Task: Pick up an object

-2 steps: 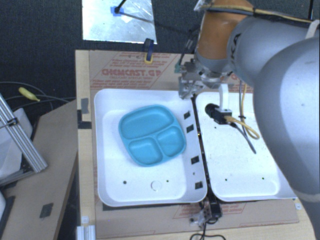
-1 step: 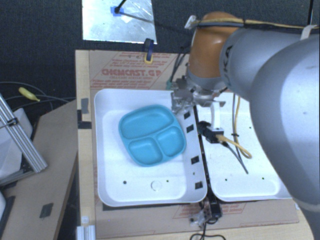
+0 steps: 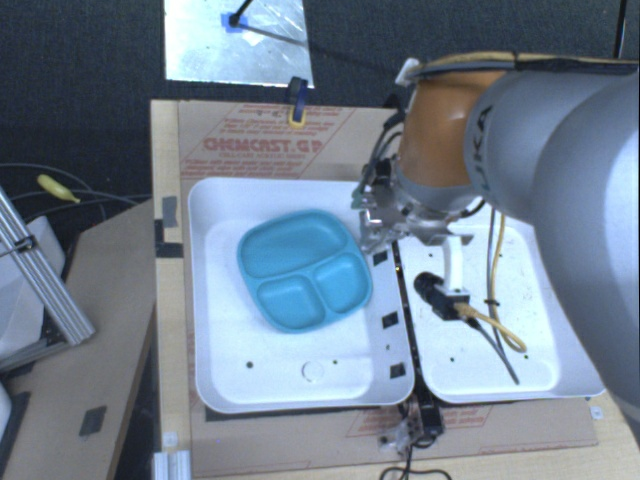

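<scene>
The bench was covered by a sheet of brown cardboard [image 3: 270, 143] with red printed letters on its far part; on it stood 2 shallow white bins side by side, with their inner walls touching. The left bin [image 3: 215, 368] held the only loose object, a blue plate [image 3: 300, 268] with 3 compartments, 1 large at the far side and 2 smaller at the near side; it lay flat in the middle of the bin, turned a little against the walls. The floor of the right bin [image 3: 545, 368] showed small dark specks; some short black marks sat along the walls between the 2 bins.

The grey arm [image 3: 560, 138] entered from the right and filled the far right corner; its orange band [image 3: 440, 128] was above the wrist. The gripper [image 3: 372, 226] hung over the far part of the dividing walls, just beside the far right rim of the plate; I could not tell if the claw was released or clenched, and nothing was seen grasped in it.

Around the bench the floor was dark carpet [image 3: 80, 68]; on it, far behind the bins, lay a shiny metal sheet [image 3: 200, 28] with a piece of blue tape [image 3: 236, 21]. A small blue and yellow clamp [image 3: 297, 101] sat at the far edge of the cardboard. At the left stood a pale side table [image 3: 110, 298] with a slanted aluminium rail [image 3: 40, 278], and a small yellow thing [image 3: 55, 186] lay farther behind.
</scene>
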Controlling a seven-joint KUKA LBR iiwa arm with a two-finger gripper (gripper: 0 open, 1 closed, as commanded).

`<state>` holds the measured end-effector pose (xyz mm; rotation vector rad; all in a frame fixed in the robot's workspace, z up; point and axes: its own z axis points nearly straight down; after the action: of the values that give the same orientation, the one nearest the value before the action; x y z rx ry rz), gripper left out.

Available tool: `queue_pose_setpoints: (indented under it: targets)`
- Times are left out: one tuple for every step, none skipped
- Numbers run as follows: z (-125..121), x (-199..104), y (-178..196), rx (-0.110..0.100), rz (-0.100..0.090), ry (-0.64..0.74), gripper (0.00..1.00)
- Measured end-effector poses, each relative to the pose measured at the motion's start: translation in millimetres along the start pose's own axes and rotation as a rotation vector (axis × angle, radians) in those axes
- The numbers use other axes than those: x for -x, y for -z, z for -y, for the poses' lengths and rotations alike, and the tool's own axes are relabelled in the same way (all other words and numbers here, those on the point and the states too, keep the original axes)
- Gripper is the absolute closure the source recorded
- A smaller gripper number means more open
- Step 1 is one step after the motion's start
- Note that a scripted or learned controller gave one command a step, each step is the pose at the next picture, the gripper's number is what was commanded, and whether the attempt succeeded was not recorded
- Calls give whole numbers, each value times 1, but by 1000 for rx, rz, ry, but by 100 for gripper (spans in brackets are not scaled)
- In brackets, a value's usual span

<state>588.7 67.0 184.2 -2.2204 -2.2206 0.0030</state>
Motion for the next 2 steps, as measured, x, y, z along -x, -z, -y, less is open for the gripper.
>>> queue_pose_setpoints:
  targets:
    - [73,-62,72,2,-2,7,100]
    - [103,-88,199,16,-7,9,100]
